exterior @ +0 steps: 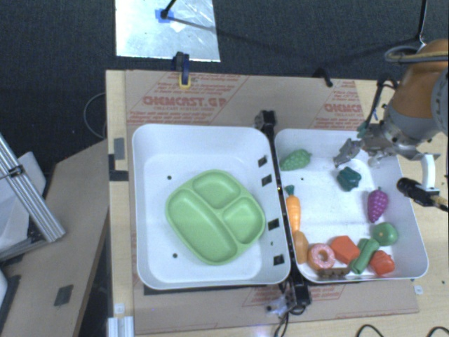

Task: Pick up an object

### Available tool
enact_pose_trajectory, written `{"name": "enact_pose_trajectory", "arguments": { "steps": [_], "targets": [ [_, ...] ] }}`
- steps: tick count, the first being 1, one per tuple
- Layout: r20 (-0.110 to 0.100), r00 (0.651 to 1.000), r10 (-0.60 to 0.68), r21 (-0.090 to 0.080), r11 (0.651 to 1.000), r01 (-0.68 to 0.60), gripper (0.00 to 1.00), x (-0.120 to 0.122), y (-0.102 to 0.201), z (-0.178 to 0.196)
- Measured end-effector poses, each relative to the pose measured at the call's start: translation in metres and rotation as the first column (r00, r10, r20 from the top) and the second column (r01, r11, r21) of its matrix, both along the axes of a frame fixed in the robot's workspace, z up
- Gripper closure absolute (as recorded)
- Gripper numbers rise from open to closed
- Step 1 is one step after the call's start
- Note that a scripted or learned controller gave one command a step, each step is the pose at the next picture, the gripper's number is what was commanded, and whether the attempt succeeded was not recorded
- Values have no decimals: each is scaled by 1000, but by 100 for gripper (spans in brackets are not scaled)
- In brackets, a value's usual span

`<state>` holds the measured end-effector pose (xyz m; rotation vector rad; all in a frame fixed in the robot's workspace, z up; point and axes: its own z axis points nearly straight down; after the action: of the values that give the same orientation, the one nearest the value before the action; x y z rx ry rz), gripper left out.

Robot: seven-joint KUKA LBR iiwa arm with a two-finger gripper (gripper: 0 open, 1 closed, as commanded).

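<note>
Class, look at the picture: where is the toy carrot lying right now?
The toy carrot lies in the right bin, against its left wall, just above the pink doughnut and below the green leafy toy.

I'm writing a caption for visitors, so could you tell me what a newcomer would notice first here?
The pale green divided plate sits alone in the left bin. The right bin holds toy food, with a carrot, donut and purple grapes. The gripper hovers above a dark green toy.

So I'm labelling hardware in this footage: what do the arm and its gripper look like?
The arm is grey with a broad orange band above a rounded grey wrist. The gripper is a small grey metal assembly with two thin fingers. A white bracket and a black cylindrical part sit beside it.
</note>
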<state>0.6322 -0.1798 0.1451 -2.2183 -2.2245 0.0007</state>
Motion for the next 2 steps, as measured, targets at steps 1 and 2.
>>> {"name": "enact_pose_trajectory", "arguments": {
  "steps": [1, 2],
  "targets": [
    [-1, 1000, 0, 0, 1000, 0, 0, -4, 3, -42],
    [1, 1000, 1, 0, 1000, -1, 0, -3, 4, -61]
  ]
}}
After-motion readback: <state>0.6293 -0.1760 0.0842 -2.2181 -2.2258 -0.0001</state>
